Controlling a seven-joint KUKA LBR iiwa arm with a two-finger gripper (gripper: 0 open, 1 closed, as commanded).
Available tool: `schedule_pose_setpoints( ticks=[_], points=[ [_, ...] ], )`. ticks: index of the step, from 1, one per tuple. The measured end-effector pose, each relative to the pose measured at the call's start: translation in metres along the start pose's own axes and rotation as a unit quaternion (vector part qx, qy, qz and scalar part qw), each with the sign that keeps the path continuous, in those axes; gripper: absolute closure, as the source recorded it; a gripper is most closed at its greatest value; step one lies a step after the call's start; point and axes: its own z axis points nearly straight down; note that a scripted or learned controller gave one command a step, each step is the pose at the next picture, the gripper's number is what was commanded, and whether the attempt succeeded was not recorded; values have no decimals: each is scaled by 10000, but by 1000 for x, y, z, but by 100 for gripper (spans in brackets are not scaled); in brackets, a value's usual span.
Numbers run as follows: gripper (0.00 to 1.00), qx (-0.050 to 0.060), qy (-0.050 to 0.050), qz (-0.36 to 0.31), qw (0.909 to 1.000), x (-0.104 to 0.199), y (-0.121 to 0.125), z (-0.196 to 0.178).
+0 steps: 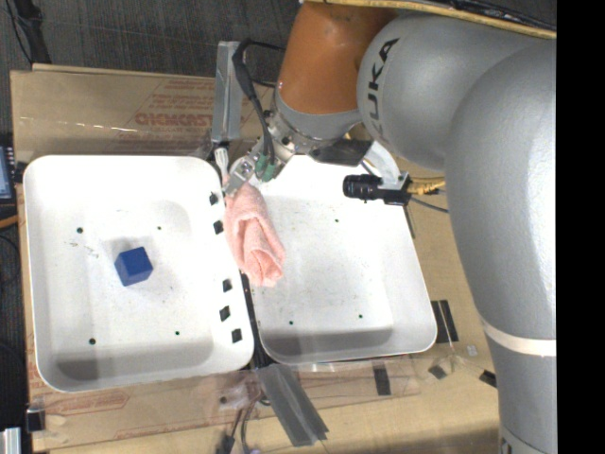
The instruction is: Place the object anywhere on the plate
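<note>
My end effector point(248, 173) hangs over the seam between the two shallow white plastic bins, its fingers pinching the top of a soft pink folded cloth point(254, 236), which dangles down along the left edge of the right bin point(397, 282). A small blue cube point(134, 265) lies in the left bin point(57, 197). I cannot make out a plate. Risk, as I judge it: the limp cloth may slip free or snag on the bin rims at the seam

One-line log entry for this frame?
end effector: top-left of right bin | pink cloth: hanging below it, over the bins' seam | blue cube: left bin
</note>
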Motion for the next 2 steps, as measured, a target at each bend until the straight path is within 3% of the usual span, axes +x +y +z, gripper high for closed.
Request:
schedule_pose_setpoints(
  ticks=[1,2],
  points=[
    [100,3,2,-2006,9797,42,27,-7],
    [100,-2,-9,-3675,9300,74,46,2]
  ],
)
